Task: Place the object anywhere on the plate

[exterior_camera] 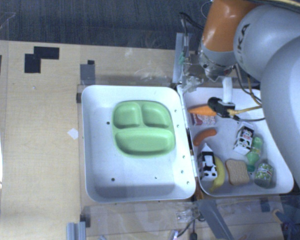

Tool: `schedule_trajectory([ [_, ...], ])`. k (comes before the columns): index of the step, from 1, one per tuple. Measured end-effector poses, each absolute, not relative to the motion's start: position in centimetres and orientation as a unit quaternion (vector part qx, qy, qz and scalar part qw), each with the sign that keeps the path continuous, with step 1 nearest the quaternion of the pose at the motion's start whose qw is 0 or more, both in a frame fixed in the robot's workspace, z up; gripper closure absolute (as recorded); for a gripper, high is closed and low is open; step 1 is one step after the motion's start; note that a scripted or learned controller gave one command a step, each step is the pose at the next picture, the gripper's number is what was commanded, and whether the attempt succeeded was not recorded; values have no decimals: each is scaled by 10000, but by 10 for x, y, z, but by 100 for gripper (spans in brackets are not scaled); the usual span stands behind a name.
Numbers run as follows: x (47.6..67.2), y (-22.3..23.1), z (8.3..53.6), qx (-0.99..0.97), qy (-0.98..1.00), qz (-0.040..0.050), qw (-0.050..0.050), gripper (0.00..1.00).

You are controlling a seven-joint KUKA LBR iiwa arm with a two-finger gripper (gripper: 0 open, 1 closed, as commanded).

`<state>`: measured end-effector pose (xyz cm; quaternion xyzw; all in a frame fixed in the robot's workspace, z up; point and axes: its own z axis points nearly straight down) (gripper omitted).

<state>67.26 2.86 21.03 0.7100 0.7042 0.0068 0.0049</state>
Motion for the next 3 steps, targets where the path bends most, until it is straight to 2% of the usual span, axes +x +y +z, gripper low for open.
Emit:
schedule_trajectory([
  [1, 673, 29, 210, 7099, 7043, 67, 49, 0],
  [2, 674, 29, 223, 7087, 7055, 95, 70, 100],
  [3, 669, 85, 407, 7518, 6594, 34, 24, 100],
])
